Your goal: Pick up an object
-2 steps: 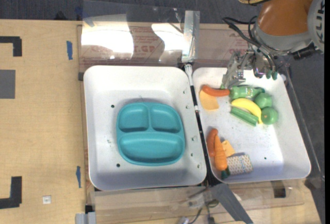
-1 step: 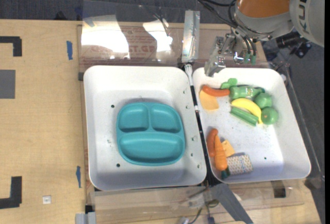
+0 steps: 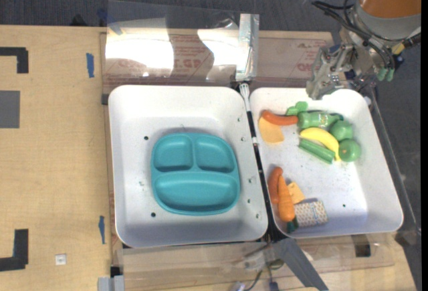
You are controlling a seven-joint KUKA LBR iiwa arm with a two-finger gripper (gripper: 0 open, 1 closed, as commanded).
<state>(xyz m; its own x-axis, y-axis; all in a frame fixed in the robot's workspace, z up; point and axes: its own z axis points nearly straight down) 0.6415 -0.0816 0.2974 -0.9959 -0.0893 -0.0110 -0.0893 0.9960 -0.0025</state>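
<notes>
The toy food lies in the right bin (image 3: pixel 381 203): a banana (image 3: pixel 319 138) among green pieces (image 3: pixel 338 129) near the far side, an orange slice (image 3: pixel 271 130) toward the left wall, and a carrot (image 3: pixel 283 196) touching a small speckled block (image 3: pixel 311 213) at the near side. My jaws (image 3: pixel 326 82) hang above that bin's far rim, holding nothing, and I cannot tell whether they are open or closed. In the left bin (image 3: pixel 127 149) sits a teal divided plate (image 3: pixel 195 172).

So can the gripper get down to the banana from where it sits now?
Probably yes. The gripper hangs over the right bin's far edge, and the banana lies on top of the green pieces, nothing covering it. Those crowd it closely, though.
</notes>
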